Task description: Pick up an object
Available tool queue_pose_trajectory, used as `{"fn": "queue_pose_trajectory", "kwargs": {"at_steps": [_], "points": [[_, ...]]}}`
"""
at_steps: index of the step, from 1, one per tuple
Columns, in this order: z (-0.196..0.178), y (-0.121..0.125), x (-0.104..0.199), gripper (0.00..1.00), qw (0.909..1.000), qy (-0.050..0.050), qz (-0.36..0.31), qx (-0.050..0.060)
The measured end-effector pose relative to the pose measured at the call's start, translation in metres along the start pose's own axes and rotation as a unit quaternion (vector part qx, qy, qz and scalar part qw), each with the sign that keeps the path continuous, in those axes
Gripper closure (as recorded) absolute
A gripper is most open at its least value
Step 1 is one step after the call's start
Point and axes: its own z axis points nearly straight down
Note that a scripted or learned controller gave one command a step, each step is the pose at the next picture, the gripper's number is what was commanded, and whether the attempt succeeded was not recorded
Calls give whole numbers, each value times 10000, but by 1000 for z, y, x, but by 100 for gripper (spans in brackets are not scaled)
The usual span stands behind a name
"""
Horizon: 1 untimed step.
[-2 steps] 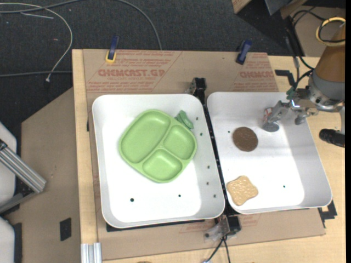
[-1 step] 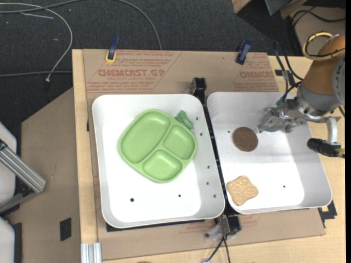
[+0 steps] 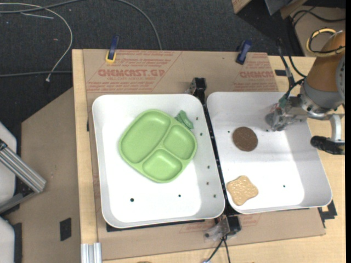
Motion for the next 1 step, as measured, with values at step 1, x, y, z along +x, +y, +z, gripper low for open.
{"fn": "queue_pose_trajectory", "kwargs": {"at_steps": [1], "points": [[-64,2,6,100,10000,-27,5,-67]]}}
